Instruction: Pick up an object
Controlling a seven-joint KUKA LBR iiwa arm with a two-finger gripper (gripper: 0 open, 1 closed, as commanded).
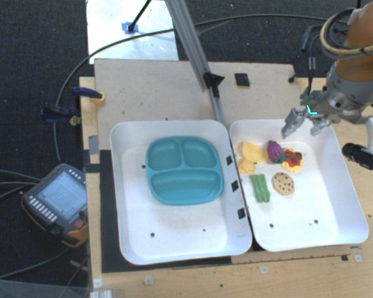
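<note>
Candidate objects sit clustered in the upper left part of the right bin (pixel 336 225). A yellow wedge-shaped piece (pixel 254 151) lies nearest the bin's left wall, with a smaller yellow lump (pixel 246 167) just below it, touching or nearly so; cannot tell which. A purple, bumpy item (pixel 275 151) lies just right of the wedge. Beside it is a red, yellow and green toy (pixel 292 160); its colours run together and its shape is hard to read. A green strip-like piece (pixel 260 187) and a round tan cookie with dark spots (pixel 283 184) lie lower, side by side and slightly apart. All are too small for finer detail.

The claw (pixel 305 126) hangs over the bin's upper edge, up and right of the purple item. Its two grey fingers (pixel 290 123) are spread apart with nothing between them. A small teal light glows on the wrist. The arm (pixel 353 54), grey with an orange band, is cut off by the right and top edges.

The left bin (pixel 134 226) holds a teal divided plate (pixel 183 170) with three compartments. Small black clips sit on the seam between the bins.

On the table (pixel 154 91), a slanted grey pole (pixel 192 41) crosses the upper part, its top cut off. A teach pendant (pixel 57 202) lies on the floor at left, with cables trailing around it.
</note>
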